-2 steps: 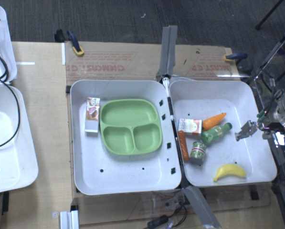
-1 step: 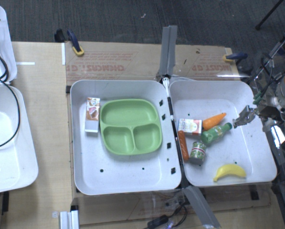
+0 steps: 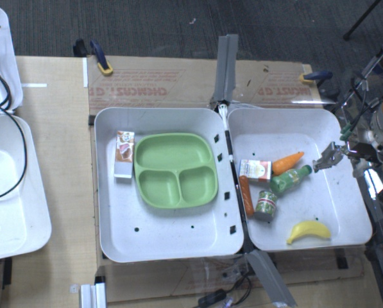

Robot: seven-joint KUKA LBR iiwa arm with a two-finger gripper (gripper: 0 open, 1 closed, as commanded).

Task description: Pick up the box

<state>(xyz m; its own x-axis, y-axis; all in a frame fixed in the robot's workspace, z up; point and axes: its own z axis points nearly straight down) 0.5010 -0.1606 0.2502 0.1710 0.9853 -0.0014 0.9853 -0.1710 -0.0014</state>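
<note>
Gripper (image 3: 327, 157) hangs near the right bin's (image 3: 345, 226) far-right side, holding nothing; its opening cannot be judged. The small box (image 3: 255, 170) lies left, beside the carrot (image 3: 287, 163); approaching from above should avoid the bottle (image 3: 290, 179).

Even, fairly bright light is falling from overhead, washing the two white bins (image 3: 108, 191) almost flat. Soft, short shadows are gathering beneath the green plate (image 3: 176, 169) and the banana (image 3: 310, 231). Mild glare is showing on the bins' rims. The dark floor (image 3: 178, 11) is swallowing detail. The picture is looking slightly soft and grainy throughout, and the metalwork at the right edge is blurring.
</note>
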